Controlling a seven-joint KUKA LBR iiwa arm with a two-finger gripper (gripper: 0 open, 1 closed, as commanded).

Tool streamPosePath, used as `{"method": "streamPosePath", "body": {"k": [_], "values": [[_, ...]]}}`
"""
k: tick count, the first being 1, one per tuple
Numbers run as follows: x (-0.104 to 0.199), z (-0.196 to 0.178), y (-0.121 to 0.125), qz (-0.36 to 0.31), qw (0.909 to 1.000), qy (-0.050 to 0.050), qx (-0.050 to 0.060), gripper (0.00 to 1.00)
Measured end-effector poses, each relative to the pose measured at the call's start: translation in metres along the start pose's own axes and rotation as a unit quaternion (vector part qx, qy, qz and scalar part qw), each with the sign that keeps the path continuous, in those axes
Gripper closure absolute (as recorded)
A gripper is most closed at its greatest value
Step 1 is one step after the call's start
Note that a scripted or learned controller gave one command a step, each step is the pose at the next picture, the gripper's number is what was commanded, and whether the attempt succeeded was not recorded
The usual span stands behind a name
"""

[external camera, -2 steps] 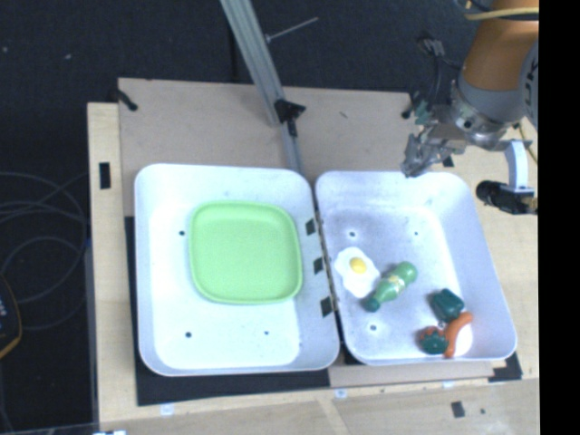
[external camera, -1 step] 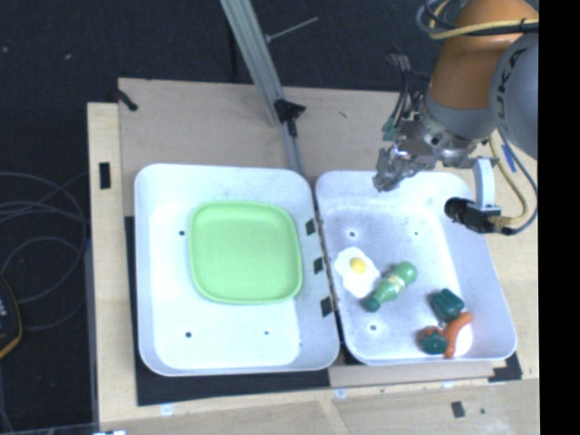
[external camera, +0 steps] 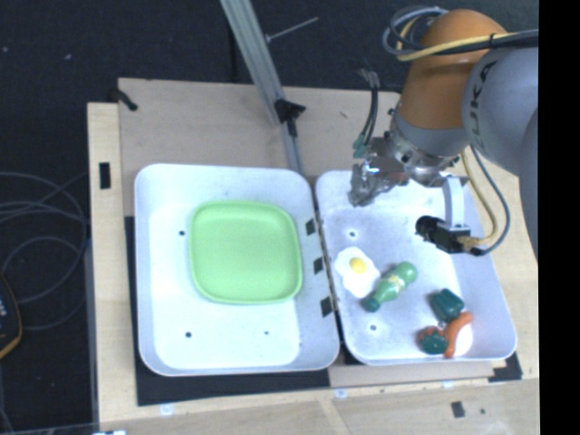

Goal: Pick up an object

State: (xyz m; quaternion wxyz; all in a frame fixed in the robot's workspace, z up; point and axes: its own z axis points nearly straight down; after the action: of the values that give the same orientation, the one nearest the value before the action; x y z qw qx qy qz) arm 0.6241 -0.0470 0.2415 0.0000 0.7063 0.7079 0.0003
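My gripper (external camera: 363,191) hangs over the far left corner of the right bin (external camera: 489,270), below the orange wrist band. Nothing shows between its tips. In that bin, nearer the front, lie a fried egg toy (external camera: 354,272), a green bottle (external camera: 391,285), a dark green block (external camera: 446,304) and an orange and white carrot-like piece (external camera: 455,333) with a small red and green item (external camera: 432,340) beside it. All of them lie well in front of the gripper.
The left bin (external camera: 163,207) holds a light green square plate (external camera: 245,251). A grey metal pole (external camera: 258,57) slants from the top down to the gap between the bins. A black cable connector (external camera: 441,233) hangs off the arm over the right bin.
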Motion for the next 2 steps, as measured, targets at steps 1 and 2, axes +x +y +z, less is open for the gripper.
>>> {"method": "streamPosePath", "body": {"k": [1, 2], "values": [[0.043, -0.004, -0.015, 0.0, 1.0, 0.0, 0.0, 1.0], [0.084, 0.006, -0.043, 0.0, 1.0, 0.0, 0.0, 1.0]]}}
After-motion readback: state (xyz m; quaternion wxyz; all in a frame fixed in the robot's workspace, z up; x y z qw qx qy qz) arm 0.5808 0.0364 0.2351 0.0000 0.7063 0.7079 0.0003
